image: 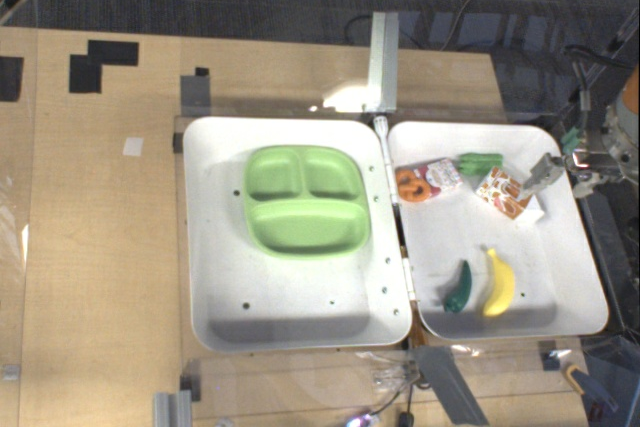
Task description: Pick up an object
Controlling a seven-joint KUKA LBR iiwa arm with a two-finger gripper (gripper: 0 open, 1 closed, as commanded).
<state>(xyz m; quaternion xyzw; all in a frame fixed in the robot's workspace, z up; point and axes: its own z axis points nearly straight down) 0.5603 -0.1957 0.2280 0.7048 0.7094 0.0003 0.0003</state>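
Observation:
The right bin [560, 245] holds several small objects. An orange ring-shaped toy [411, 184] lies by its left wall, with a pink and white packet [444, 176] beside it. A green oblong item [480, 161] sits near the far wall, and an orange and white packet [505, 192] lies just right of it. Toward the front are a dark green cucumber [459, 286] and a yellow banana [499, 282]. My gripper [546, 173] hangs at the bin's right side, just right of the orange and white packet, and nothing shows in its grasp.
The left bin [215, 295] holds a green divided plate [305, 199]. A metal post [384, 65] stands behind the wall shared by the bins. The arm's wrist [605, 145] and cables crowd the right bin's far right rim.

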